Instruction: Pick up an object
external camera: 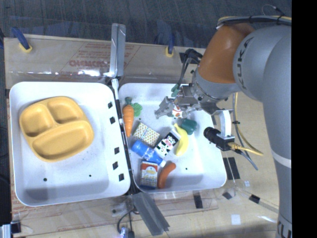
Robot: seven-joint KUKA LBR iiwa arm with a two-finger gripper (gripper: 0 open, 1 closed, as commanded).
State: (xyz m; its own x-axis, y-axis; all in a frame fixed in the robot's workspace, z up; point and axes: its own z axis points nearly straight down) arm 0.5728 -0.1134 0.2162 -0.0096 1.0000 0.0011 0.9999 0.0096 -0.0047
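Right bin (210, 175) holds the pickable items, clustered left of centre to middle. Nearest the gripper (174, 108): a toy banana (181, 144) with a dark green piece (188, 125) at its upper end. Judged light, hard moulded plastic, smooth and curved, so likely to slip; best taken across the narrow middle of the banana.

Jaws hover low over the bin's upper middle; cannot tell whether wide or narrow, nothing seen between them.

Count, right bin: one carrot (128, 119), one checkered packet (145, 133), one blue carton (147, 152), one cow-print carton (167, 144), one red-labelled box (148, 174), one sausage (166, 174), one banana.

Left bin (29, 190): one yellow divided plate (56, 128)
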